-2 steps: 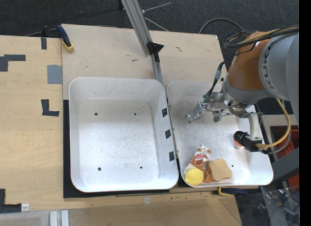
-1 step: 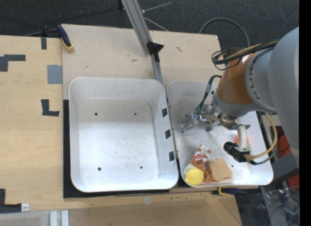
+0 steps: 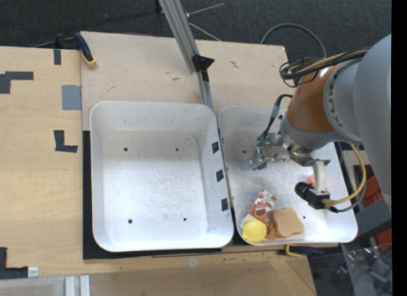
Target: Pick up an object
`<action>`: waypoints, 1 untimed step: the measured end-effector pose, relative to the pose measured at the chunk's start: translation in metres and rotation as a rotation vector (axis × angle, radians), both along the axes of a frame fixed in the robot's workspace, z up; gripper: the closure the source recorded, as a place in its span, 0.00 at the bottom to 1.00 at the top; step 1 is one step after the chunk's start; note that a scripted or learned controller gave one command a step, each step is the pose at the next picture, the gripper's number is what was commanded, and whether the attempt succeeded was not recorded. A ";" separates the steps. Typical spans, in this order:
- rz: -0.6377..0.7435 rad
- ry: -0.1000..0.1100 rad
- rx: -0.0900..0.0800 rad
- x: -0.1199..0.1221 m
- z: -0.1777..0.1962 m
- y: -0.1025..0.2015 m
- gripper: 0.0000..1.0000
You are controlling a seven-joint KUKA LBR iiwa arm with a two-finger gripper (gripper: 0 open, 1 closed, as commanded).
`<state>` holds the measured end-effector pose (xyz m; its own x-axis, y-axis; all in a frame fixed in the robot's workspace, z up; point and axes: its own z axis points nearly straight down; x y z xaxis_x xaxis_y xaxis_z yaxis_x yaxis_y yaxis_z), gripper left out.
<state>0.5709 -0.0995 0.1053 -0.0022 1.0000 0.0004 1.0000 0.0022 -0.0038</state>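
1. Currently, the grey arm with the orange band (image 3: 311, 107) reaches in over the far-right part of the right shallow white bin (image 3: 238, 126), and its two-finger gripper (image 3: 259, 160) hangs above the bare floor of that bin, toward the bin's far-left quarter.
2. Finger state: cannot be told. The metal tips appear as a small dark-and-silver cluster, and the gap between them is not resolved. No object is visible between them.
3. Candidate objects lie clustered at the near edge of the right bin, close to its near-left corner:
   - a round yellow ball (image 3: 254, 231), nearest the corner;
   - a red-and-white crumpled packet (image 3: 261, 205), just behind the ball and touching the group;
   - a tan, roughly square spongy block (image 3: 288, 222), beside the packet on its right.
4. Key relation: the cluster lies from the gripper toward the near edge of the bin, almost directly along the bin's left wall. The packet is the closest member; its long axis appears to run roughly from far edge to near edge.
5. Judgement: the coming move calls for a travel toward the near edge, then a descent. The objects touch one another, so a closure on one may push its neighbours against the near wall.
6. The left shallow white bin (image 3: 102, 161) holds nothing to pick.
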 end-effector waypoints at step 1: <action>-0.001 -0.008 -0.001 -0.003 0.062 0.003 1.00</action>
